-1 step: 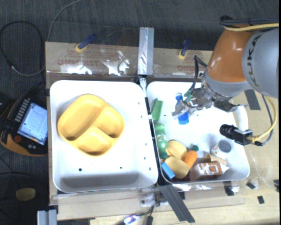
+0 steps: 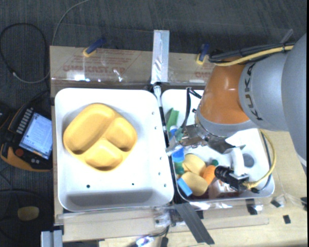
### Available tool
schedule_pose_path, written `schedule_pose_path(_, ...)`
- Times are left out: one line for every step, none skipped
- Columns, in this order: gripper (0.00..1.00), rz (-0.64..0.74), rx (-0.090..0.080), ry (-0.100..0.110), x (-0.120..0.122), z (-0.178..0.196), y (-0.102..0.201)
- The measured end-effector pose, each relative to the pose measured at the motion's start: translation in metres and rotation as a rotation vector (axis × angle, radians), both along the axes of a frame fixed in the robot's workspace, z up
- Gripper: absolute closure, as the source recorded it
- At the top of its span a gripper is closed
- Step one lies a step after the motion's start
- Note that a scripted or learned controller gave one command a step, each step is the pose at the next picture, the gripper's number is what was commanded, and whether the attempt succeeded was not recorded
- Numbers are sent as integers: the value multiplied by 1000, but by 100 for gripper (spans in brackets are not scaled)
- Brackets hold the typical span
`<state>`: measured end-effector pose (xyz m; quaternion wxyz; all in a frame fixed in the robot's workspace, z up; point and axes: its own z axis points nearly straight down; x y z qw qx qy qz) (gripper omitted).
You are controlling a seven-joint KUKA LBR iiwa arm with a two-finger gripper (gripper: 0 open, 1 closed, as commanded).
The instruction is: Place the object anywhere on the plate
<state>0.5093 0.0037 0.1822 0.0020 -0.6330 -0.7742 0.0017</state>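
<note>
Over the right bin, the grey-and-orange arm hides its jaws; whether they are open or closed cannot be told. Below it lie small yellow, orange, blue and green objects. A yellow three-lobed plate sits in the left bin.

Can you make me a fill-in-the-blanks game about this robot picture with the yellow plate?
1. The plate in the left bin is the colour ____.
2. The small toys are piled in the ____ bin.
3. The arm has a band coloured ____ above its wrist.
4. The plate has ____ compartments.

Missing words: yellow, right, orange, three
</note>
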Motion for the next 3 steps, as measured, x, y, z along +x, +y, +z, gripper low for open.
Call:
schedule_pose_path(100, 98, 0, -2, 40, 0, 51)
schedule_pose_path(100, 373, -1, -3, 85, -9, 138)
schedule_pose_path(0, 373, -1, -3, 85, -9, 138)
